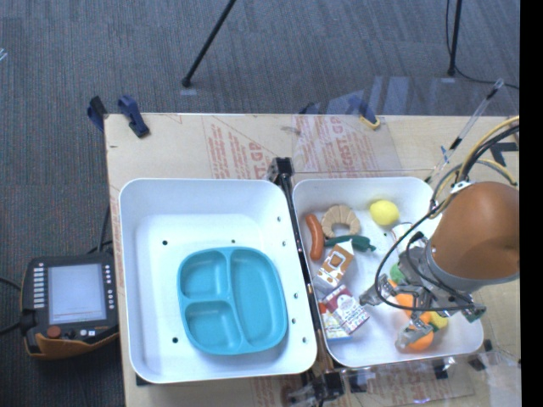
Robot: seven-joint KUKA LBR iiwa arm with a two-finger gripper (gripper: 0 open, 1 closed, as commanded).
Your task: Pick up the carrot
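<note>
Counter: two shallow white bins.
Left bin: one blue divided plastic tray.
Right bin: one yellow lemon, one orange carrot.
Claw: grip unclear.

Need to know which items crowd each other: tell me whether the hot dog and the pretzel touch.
Apart. The camera view shows a strip of white bin floor between the hot dog and the pretzel.

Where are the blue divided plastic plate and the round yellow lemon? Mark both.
Blue divided plastic plate (232, 300): camera view, central ridge between compartments.
Round yellow lemon (384, 213): camera view, middle of its top surface.
</note>
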